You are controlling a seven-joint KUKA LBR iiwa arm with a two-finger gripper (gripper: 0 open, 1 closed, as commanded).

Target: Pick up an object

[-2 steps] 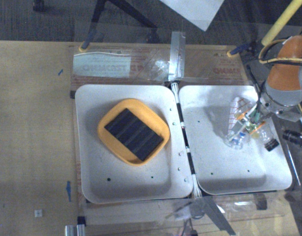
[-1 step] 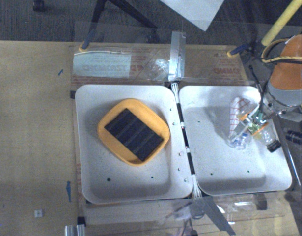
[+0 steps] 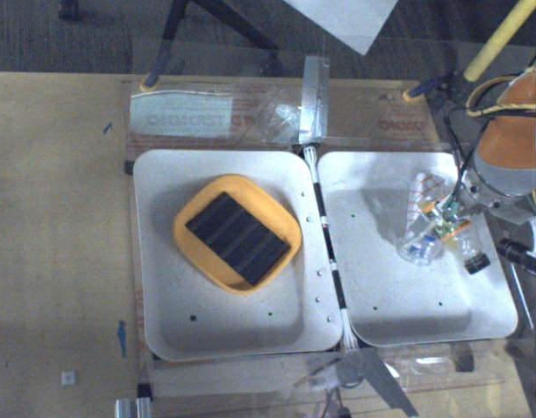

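Yellow pad, dark ribbed top, flat in left bin

We see dark grey carpet floor beyond a light wooden table, a black office chair base standing on it, and a white sheet overhead.

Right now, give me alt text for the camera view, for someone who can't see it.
A yellow pad with a dark ribbed center lies in the left white bin. In the right bin, the robot arm reaches over a clear plastic item near the right wall.
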